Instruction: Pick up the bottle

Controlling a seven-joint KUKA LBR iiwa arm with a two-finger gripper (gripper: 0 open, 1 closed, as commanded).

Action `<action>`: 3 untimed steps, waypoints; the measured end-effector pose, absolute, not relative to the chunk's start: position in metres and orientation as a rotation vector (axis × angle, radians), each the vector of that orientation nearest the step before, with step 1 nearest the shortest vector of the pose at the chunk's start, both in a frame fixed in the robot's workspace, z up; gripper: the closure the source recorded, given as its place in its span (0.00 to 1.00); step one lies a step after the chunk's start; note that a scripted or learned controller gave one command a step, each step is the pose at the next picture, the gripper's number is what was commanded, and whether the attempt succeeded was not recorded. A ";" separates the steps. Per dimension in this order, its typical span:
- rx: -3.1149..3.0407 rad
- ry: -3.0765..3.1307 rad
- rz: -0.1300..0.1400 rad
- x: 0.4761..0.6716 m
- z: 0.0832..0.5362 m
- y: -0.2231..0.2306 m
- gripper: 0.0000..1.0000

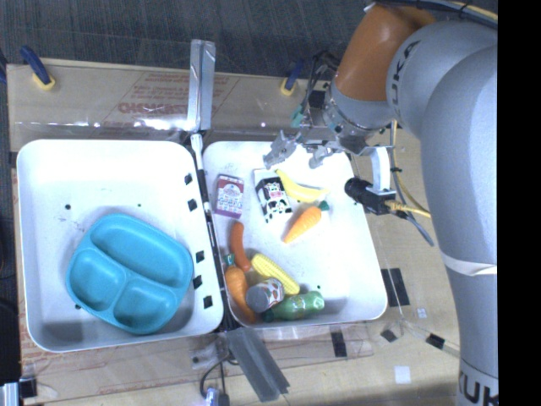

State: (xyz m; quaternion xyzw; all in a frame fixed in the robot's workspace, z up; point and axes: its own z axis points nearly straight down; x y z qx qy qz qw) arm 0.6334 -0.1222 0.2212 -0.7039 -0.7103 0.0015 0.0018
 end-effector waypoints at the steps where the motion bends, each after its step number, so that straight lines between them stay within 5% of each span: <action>1: -2.272 -2.166 0.005 0.656 0.098 -0.165 0.00; 2: -2.582 -1.804 0.007 0.595 0.094 -0.107 0.00; 3: -2.461 -1.949 0.002 0.657 0.092 -0.101 0.00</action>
